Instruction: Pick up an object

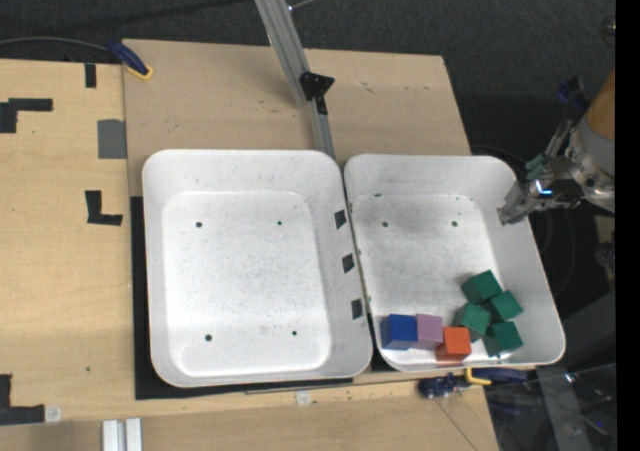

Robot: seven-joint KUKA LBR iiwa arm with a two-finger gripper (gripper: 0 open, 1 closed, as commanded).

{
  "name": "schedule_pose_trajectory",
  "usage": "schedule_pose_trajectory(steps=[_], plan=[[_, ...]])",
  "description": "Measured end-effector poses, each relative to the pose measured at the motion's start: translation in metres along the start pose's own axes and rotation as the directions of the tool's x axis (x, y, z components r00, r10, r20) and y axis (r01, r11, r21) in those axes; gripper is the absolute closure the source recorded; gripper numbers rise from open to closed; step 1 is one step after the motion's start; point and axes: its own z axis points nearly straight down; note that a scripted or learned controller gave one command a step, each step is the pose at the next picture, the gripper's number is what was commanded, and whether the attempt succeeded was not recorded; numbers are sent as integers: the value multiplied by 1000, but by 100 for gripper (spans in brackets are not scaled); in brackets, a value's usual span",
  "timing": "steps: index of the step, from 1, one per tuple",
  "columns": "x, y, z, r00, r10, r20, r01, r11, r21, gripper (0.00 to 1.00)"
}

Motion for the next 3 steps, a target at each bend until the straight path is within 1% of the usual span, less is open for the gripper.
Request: schedule_pose_trajectory(steps=[1,2,3], plan=[[48,9,-5,1000,-5,-4,5,1000,5,100],[97,17,-7,1000,-5,-4,5,1000,6,100],[144,18,8,1000,-4,-3,4,1000,8,100]])
